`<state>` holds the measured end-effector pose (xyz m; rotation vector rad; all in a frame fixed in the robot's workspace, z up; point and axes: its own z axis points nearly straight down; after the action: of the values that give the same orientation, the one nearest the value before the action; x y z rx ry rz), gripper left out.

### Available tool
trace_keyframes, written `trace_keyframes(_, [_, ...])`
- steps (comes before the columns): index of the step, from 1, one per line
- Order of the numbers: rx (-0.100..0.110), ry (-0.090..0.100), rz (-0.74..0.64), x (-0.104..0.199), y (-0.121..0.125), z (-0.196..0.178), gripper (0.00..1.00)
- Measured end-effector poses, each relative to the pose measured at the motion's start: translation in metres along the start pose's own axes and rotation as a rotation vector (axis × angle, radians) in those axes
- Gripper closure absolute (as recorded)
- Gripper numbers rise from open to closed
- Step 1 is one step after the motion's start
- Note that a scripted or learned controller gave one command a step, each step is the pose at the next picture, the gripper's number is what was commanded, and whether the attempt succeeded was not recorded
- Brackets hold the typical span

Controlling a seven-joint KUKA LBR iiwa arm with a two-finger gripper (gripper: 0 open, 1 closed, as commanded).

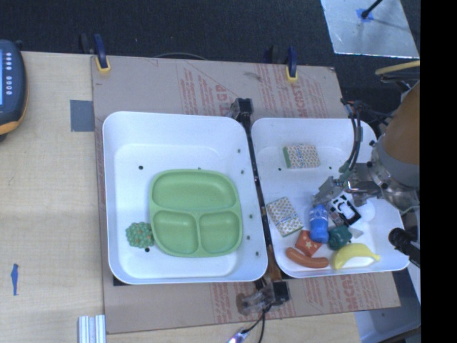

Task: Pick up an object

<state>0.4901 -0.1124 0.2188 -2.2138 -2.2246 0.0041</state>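
The right bin [300, 131] holds a heap of small items at its near side: a blue bottle-like toy [318, 221], a dark green piece [338, 236], a red-orange piece [307, 243], a sausage [307, 258] and a yellow banana [355, 256]. A patterned sponge [284, 214] lies left of the heap, and another patterned block [300, 155] lies further back. My gripper [343, 204] hangs low over the heap, just right of the blue toy, with a black-and-white part at its tip. The arm comes in from the right.
The left bin [121, 141] holds a green divided plate [194, 211] and a small green knobbly ball [139, 234] at its near left. Brown cardboard lies under both bins, held by clamps at the back. A blue-and-orange device [10, 84] sits at the far left.
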Motion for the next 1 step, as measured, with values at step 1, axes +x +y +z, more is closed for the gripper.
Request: trace_keyframes(1, [0.003, -0.001, 0.002, -0.0460, 0.0480, 0.1170, 0.00])
